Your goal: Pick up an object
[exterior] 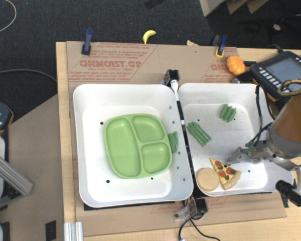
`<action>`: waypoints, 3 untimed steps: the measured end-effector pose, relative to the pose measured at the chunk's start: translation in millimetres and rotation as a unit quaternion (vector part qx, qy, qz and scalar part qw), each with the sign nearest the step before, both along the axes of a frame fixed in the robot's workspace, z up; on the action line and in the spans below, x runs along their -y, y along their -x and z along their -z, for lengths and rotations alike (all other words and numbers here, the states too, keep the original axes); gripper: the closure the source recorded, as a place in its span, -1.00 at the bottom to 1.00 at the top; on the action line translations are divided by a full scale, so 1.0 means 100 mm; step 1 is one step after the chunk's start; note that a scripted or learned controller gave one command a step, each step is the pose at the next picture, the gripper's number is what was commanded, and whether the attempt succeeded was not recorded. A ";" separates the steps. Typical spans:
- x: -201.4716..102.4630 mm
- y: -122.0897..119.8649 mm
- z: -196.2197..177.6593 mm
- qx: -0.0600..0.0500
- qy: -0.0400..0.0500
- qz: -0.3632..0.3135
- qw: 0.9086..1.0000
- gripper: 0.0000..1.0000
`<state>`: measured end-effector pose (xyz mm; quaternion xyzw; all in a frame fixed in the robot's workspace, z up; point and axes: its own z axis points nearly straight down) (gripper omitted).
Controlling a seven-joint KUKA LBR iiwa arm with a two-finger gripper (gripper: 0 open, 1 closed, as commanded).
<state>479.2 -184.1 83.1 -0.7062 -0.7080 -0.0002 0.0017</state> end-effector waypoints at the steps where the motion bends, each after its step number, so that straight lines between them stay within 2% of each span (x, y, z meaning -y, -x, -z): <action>1: 0.43 -0.02 -1.28 0.008 0.006 0.002 1.000 -1.00; 2: 0.27 -0.01 0.01 0.001 -0.002 -0.001 1.000 -1.00; 3: 0.30 -0.01 -0.12 0.003 0.002 0.000 1.000 1.00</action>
